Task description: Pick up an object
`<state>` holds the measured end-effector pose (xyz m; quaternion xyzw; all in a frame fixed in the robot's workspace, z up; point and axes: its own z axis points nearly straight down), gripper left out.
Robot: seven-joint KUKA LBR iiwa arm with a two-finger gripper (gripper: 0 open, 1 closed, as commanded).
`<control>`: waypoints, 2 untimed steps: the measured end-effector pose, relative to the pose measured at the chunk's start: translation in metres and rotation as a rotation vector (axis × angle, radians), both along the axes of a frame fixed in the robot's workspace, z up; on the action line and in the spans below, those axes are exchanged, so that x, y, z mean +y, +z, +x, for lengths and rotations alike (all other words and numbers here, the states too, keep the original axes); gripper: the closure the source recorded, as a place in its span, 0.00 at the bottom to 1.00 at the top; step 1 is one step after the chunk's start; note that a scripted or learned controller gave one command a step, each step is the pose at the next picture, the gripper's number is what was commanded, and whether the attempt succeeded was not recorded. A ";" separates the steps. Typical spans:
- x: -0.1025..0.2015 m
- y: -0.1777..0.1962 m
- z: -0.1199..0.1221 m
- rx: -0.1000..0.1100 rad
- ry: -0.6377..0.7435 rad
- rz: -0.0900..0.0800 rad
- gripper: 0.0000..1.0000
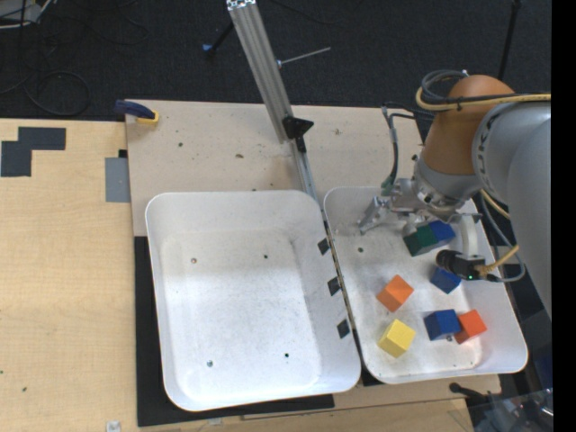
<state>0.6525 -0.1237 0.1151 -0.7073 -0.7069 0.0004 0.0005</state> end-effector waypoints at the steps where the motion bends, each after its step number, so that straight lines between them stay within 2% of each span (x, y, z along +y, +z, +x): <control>1: -0.001 0.008 0.000 0.002 -0.003 0.000 1.00; 2: -0.001 0.051 0.002 -0.004 -0.001 0.000 1.00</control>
